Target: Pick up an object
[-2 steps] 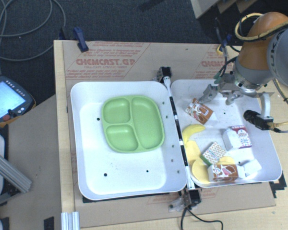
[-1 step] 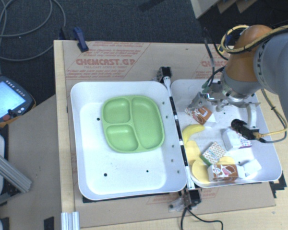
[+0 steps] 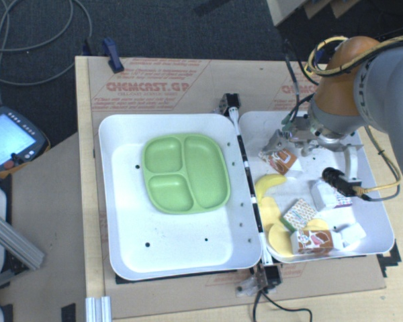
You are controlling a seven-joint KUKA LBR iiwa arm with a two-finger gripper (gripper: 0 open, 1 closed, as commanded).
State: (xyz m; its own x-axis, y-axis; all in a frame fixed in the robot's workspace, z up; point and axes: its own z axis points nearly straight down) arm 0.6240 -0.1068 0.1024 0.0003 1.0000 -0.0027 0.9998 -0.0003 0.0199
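My gripper point(image 3: 287, 141) is low over the back left part of the right bin point(image 3: 383, 228), at the end of the grey arm with the orange band. Just below it and toward the front lies a small brown and orange packet point(image 3: 281, 160); I cannot see whether the gripper touches it. A yellow banana point(image 3: 269, 183) rests in front of the packet near the bin's left wall. Further forward are a patterned small box point(image 3: 299, 213), a brown carton point(image 3: 314, 241) and white pieces point(image 3: 323, 194).
The left bin point(image 3: 121, 233) holds a green divided plate point(image 3: 186, 173). Yellow round pieces point(image 3: 271, 215) lie along the right bin's left wall. A ridge with clips point(image 3: 245, 173) separates the two bins. Cardboard covers the bench around them.
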